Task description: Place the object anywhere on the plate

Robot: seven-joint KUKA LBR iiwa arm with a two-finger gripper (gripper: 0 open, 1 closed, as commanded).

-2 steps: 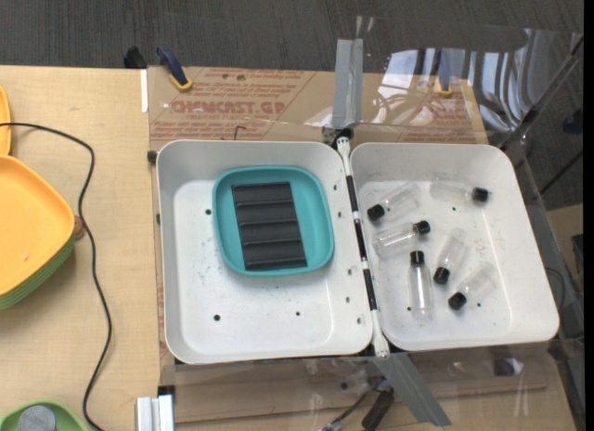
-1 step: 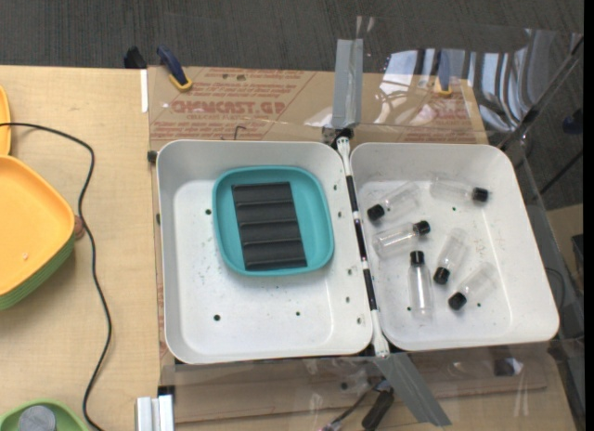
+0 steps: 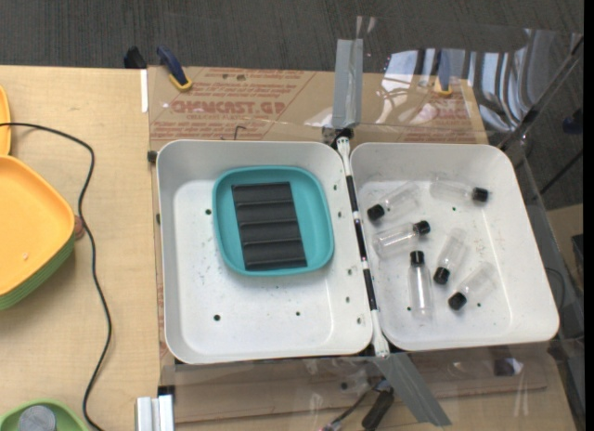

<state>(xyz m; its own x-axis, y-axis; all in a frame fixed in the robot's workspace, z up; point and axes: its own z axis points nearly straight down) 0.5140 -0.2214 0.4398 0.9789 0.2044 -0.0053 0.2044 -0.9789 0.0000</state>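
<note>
Two shallow white bins sit side by side on the table (image 3: 93, 234). The left bin (image 3: 186, 308) carries a teal plate (image 3: 320, 234) with rounded corners, and a dark ribbed insert (image 3: 268, 226) lies in its well, so anything dropped there lands on a grooved surface that would probably stop a round thing from rolling away. The right bin (image 3: 520, 318) holds the task's things: six clear vials with black caps (image 3: 419, 262), all lying on their sides and scattered loosely, some near each other, none stacked. One vial (image 3: 418, 282) lies lengthwise near the bin's middle, apart enough from its neighbours to look like an easy pick.

No vial is on the plate, so the task appears not yet begun. The state of the hand cannot be told from this view.

Off to the left, stacked orange and green dishes (image 3: 28, 225) rest on the table beside a black cable (image 3: 93, 262).
</note>
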